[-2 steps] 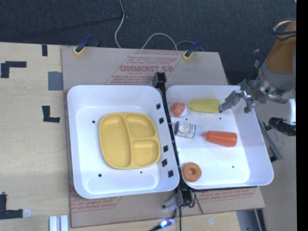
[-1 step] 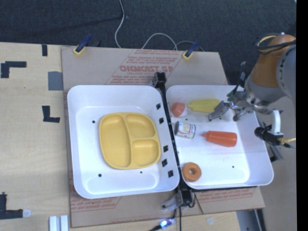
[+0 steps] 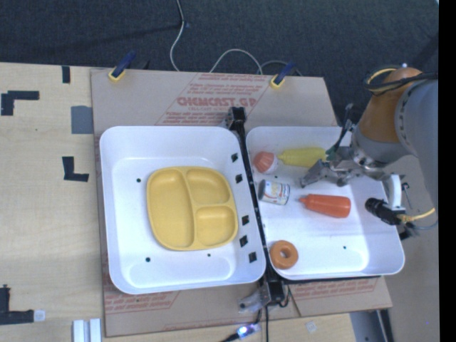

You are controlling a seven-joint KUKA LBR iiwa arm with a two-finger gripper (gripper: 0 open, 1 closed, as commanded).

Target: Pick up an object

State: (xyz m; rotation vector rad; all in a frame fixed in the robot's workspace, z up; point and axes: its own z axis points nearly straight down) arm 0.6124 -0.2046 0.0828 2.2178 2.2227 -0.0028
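Nearest the lens, at lower centre of the frame, an orange ring-shaped toy doughnut (image 3: 284, 254) lies flat in the right-hand shallow white plastic bin (image 3: 381, 258), near that bin's front-left corner. Candidate objects sit in a loose cluster at the bin's upper left: a small round red-and-white toy (image 3: 263, 162), a yellow elongated toy resembling corn or a banana (image 3: 302, 156), a short silver can lying on its side (image 3: 274, 192), and an orange carrot-shaped toy (image 3: 327, 204). All are apart from one another, so each leaves some clearance for a grasp.

Left-hand white bin (image 3: 117, 191) holds a yellow three-compartment plastic tray (image 3: 191, 207), likely the drop area.

Grey two-finger gripper (image 3: 318, 172) sits low between yellow toy and carrot; fingers appear spread, nothing between them. Judgement: approach stage, nothing picked.
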